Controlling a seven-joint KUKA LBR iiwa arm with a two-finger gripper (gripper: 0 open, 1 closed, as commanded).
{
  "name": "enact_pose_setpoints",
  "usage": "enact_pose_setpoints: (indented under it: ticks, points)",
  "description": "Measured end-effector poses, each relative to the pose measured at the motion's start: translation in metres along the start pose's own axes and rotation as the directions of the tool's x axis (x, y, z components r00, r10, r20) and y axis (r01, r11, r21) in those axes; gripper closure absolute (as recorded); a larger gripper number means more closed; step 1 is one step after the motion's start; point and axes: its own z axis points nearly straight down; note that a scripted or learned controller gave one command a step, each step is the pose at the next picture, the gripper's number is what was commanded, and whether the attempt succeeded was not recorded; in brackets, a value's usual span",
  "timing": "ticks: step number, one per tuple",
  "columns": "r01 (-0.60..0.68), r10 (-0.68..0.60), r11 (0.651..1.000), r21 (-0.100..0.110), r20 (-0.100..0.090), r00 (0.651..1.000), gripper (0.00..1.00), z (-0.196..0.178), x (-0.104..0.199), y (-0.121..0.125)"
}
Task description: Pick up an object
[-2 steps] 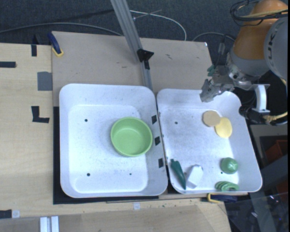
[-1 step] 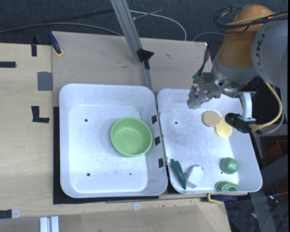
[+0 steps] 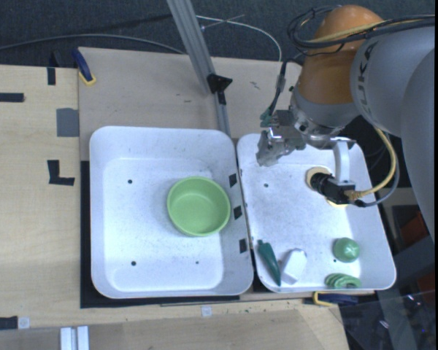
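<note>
You have a light green bowl (image 3: 198,206) sitting upright, mouth up, near the middle of the left bin (image 3: 109,152). In the right bin (image 3: 292,210), along the near edge, lie a dark green narrow piece (image 3: 269,262) at a slant, a small white block (image 3: 293,264) just beside it, a round green ball (image 3: 345,250), and a flat green ridged piece (image 3: 342,281) at the near right corner.
</note>
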Motion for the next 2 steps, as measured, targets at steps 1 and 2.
enact_pose_setpoints:
  ticks: [1, 2]
  points:
    - [0.001, -0.001, 1.0, 0.0, 0.0, 1.0, 1.0, -0.006, 0.057, -0.01]
    - [-0.001, 0.001, 1.0, 0.001, 0.001, 1.0, 1.0, -0.007, 0.103, -0.022]
